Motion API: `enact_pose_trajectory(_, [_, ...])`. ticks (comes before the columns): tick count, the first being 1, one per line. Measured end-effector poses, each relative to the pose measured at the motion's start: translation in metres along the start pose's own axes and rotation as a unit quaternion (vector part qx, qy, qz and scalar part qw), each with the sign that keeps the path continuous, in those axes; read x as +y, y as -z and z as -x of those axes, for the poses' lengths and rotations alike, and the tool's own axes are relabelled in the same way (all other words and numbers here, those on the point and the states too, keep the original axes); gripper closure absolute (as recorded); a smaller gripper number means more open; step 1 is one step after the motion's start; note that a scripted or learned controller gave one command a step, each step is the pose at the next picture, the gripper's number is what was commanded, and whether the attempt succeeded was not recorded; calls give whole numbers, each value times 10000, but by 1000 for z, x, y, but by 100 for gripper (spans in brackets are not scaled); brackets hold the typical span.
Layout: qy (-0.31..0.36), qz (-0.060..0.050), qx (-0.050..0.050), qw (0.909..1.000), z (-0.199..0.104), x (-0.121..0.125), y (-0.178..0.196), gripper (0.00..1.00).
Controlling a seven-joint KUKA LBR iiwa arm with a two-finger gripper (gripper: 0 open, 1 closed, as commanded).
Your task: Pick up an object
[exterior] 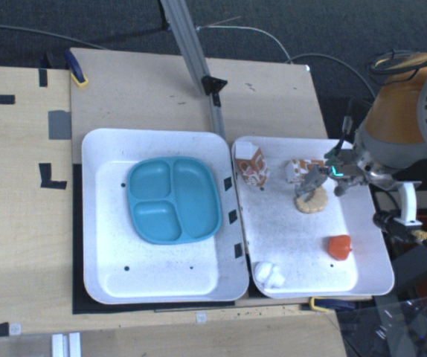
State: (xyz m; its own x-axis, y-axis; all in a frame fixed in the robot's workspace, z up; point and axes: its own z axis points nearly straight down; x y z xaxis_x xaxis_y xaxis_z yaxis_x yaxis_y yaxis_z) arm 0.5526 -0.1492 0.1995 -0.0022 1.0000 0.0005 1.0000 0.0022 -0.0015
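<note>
Tan and round, the cookie lies flat in the right bin, near its upper right part; being a disc, it has no clear long axis. The gripper hangs directly above the cookie's upper edge, fingers pointing down-left; whether they touch it cannot be told, nor how wide they stand.

Just left of the gripper lies a crumpled wrapper, white with brown print. Further left, against the bin's left wall, a small carton with red-brown pattern stands tilted. A red block sits below and right of the cookie, well apart. A white crumpled wad rests in the lower left corner.

The left bin bears a blue plate, smooth plastic with three compartments and rounded corners.
</note>
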Motion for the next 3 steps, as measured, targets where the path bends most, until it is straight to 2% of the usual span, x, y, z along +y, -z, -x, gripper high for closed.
enact_pose_trajectory(1, [-2,-24,-1,10000,-5,6,-47,0])
enact_pose_trajectory(2, [-5,21,-29,10000,-12,9,-103,0])
enact_pose_trajectory(3, [-7,41,-28,10000,-10,11,-107,0])
